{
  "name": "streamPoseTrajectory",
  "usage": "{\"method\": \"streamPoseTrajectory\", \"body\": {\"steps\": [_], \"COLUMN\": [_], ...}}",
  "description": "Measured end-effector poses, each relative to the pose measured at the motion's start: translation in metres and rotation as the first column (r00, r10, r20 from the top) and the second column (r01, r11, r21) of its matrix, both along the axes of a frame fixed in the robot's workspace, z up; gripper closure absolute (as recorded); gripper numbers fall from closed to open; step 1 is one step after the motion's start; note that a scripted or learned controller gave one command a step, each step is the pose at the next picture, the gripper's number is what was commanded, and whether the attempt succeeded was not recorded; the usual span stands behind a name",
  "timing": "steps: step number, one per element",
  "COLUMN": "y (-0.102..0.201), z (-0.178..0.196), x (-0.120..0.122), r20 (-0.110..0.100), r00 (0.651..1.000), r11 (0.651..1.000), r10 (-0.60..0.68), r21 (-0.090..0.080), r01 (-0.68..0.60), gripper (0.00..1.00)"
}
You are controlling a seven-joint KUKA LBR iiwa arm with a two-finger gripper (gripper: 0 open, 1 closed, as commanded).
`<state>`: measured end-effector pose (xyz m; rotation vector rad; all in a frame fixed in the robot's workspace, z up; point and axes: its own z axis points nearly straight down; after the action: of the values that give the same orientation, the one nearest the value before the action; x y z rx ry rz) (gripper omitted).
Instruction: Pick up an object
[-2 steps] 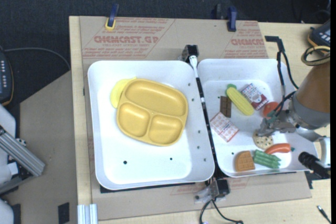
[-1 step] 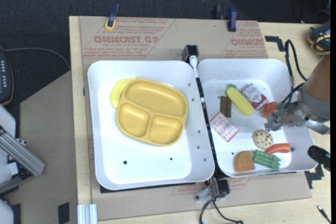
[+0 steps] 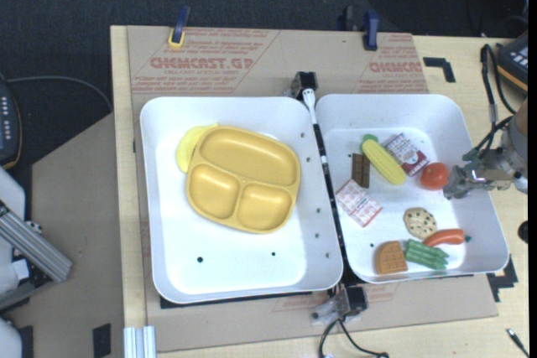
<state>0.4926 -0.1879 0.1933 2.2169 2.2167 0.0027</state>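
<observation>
End effector (image 3: pixel 460 183) poised at the right bin's right rim, beside a small red tomato.

Whether it is spread or closed, I cannot tell; nothing is visibly held. The round red plastic tomato (image 3: pixel 434 175) lies just to its left, inside the shallow white right-hand bin (image 3: pixel 482 218), so the likely reach is leftward. A yellow plastic corn cob (image 3: pixel 383 161) lies further left, its long axis running from far-left to near-right.

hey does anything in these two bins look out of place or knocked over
Mostly no. One oddity: the yellow divided tray in the left bin sits askew, partly covering a yellow plate beneath it. The toy food in the right bin is scattered loosely, nothing spilled outside.
</observation>
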Motion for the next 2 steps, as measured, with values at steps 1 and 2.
{"method": "streamPoseTrajectory", "body": {"steps": [1, 2], "y": [0.000, 0.053], "z": [0.034, 0.042], "x": [0.001, 0.015], "r20": [0.000, -0.002], "r00": [1.000, 1.000], "r11": [1.000, 1.000], "r10": [0.002, 0.006], "r21": [0.000, 0.003], "r01": [-0.002, -0.006], "gripper": [1.00, 1.00]}}
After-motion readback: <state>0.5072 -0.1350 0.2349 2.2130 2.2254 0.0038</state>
